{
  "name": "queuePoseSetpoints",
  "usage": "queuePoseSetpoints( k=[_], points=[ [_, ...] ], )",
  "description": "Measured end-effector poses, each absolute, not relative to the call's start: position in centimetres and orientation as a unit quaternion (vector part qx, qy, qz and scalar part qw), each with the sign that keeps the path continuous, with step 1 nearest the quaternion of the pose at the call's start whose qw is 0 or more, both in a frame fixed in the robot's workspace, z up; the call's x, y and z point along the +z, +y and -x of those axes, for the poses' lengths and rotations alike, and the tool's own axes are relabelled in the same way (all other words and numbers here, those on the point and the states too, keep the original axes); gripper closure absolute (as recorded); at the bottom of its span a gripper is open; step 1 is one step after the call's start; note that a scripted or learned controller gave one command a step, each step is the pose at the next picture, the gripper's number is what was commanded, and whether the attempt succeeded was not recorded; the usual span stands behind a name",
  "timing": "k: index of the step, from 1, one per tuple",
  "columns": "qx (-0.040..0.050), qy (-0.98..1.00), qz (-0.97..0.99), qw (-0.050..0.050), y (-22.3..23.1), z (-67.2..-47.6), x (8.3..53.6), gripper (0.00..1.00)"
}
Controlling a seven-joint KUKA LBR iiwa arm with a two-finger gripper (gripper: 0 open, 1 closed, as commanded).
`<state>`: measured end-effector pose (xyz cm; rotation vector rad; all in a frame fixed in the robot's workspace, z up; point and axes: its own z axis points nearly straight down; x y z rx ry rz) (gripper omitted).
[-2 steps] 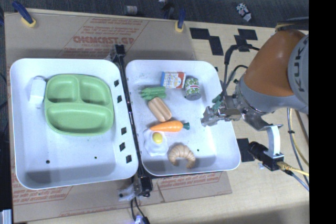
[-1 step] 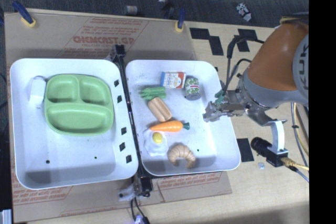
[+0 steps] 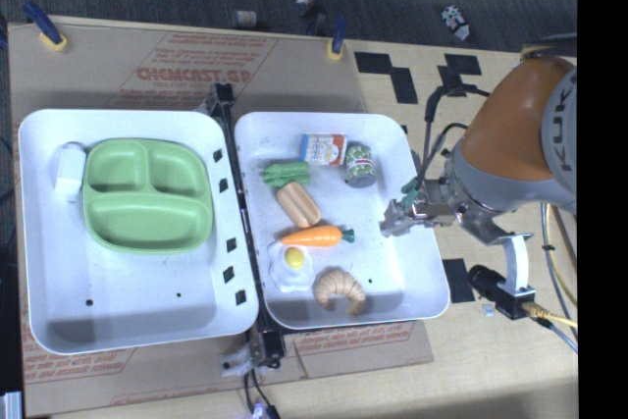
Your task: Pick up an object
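The right bin holds several toy foods: a small carton, a green can, a green vegetable, a hot dog, a carrot, a fried egg and a croissant. My gripper hangs over the right side of this bin, right of the carrot and below the can. Nothing shows between its fingers, and their spread is too small to read.
The left bin carries a green divided plate and a small white item at its left wall. The arm's orange band and cables hang over the bench right of the bins. Black clips line the seam between the bins.
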<state>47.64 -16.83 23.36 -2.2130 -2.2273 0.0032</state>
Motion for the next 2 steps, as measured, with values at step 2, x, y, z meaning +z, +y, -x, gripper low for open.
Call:
queuePoseSetpoints(
  k=[2],
  points=[
    [0.0013, -0.709, 0.705, 0.001, -21.2, -47.6, 22.6, 1.0]
  ],
)
